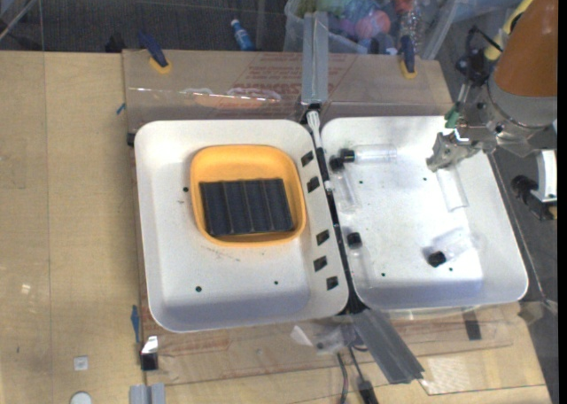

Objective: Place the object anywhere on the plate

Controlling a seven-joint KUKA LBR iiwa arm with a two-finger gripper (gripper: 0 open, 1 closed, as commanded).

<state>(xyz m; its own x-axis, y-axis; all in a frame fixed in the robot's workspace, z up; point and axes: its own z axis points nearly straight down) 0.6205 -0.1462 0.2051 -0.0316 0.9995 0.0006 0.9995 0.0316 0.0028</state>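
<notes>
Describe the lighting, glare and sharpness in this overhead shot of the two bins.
Camera view: even, soft light with faint shadows; the white right bin is nearly blown out, so the clear objects in it are hard to separate from its floor; the orange plate and the dark ridged object on it read crisply; the end effector looks soft, and the arm's orange band is blurred.

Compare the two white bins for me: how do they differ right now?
The left bin bears an orange plate with a dark ribbed block on it; the right bin bears small clear pieces. The gripper is above the right bin, not the left. Both are shallow and white.
</notes>
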